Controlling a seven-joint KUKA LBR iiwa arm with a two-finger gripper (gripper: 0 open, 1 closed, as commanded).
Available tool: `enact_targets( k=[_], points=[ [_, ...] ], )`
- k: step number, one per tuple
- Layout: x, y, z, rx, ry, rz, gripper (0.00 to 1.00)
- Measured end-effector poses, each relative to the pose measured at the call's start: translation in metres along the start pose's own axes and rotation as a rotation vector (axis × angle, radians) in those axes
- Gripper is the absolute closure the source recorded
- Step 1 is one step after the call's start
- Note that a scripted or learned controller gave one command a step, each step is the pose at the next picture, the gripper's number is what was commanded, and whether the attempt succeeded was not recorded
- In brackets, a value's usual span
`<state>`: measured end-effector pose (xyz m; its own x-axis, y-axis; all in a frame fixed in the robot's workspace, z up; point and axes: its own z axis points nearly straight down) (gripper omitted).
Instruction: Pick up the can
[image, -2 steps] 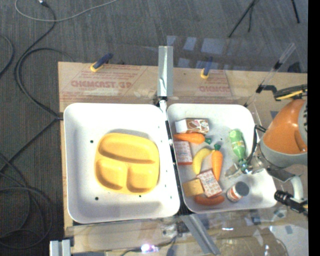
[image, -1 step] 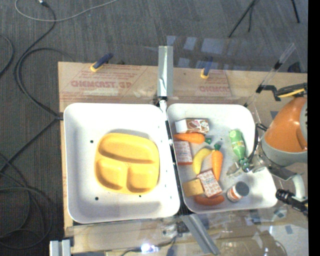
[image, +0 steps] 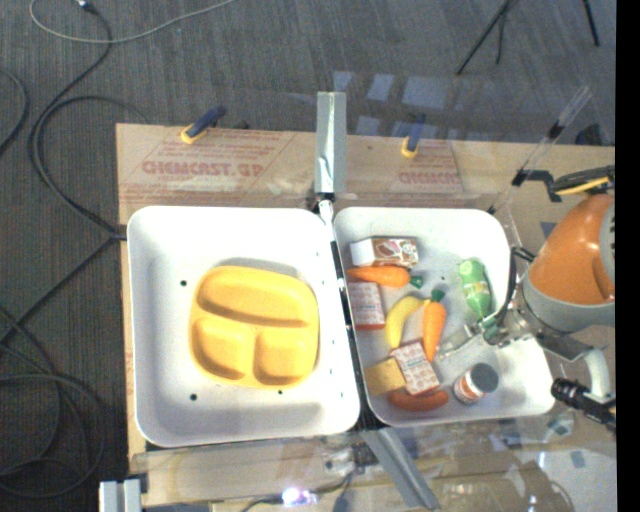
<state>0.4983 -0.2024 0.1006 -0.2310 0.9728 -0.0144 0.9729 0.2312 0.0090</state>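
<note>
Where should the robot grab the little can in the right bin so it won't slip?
The can looks tipped, its grey round end facing up near the bin's front right corner. Best bet: pinch its curved sides from above, fingers clear of the red food on its left. The end effector hangs just behind it.

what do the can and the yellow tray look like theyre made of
The can looks like metal, going by its dull grey top, with an orange-red label on its side. The yellow tray looks like moulded plastic: one even colour, soft sheen, rounded compartments. Neither is certain from this view.
</note>
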Motion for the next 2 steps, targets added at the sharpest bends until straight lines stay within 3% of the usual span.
enact_targets(
  k=[1, 2],
  points=[
    [-0.0110, -0.0091, 0.0070, -0.007, 0.018, 0.012, 0.00],
    [-0.0147, -0.0082, -0.0021, -0.012, 0.006, 0.014, 1.00]
  ],
)
